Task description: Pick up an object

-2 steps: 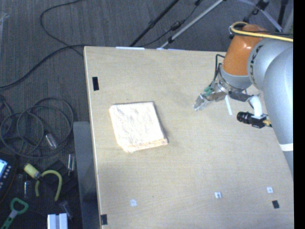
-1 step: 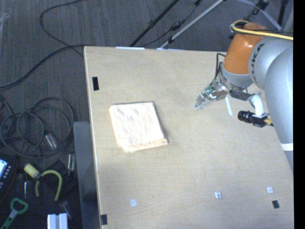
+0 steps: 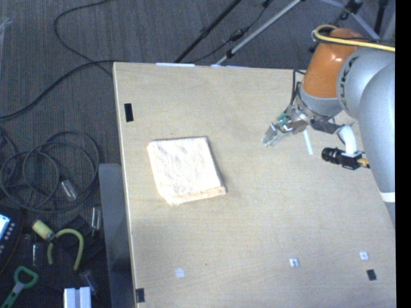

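Observation:
A white folded cloth [image 3: 185,169] lies flat on the light wooden bench top [image 3: 257,223], left of centre. My gripper [image 3: 275,132] hangs over the bench at the upper right, pointing down and to the left, well to the right of the cloth and apart from it. Nothing shows held in it. The grey arm with its orange band [image 3: 327,69] comes in from the right edge.
A black tab [image 3: 128,112] sits near the bench's left edge, and small markers [image 3: 293,262] lie near its front. Left of the bench, on the carpet, are coiled cables [image 3: 45,172] and green-handled tools [image 3: 64,242]. Stand legs [image 3: 270,18] cross the floor behind.

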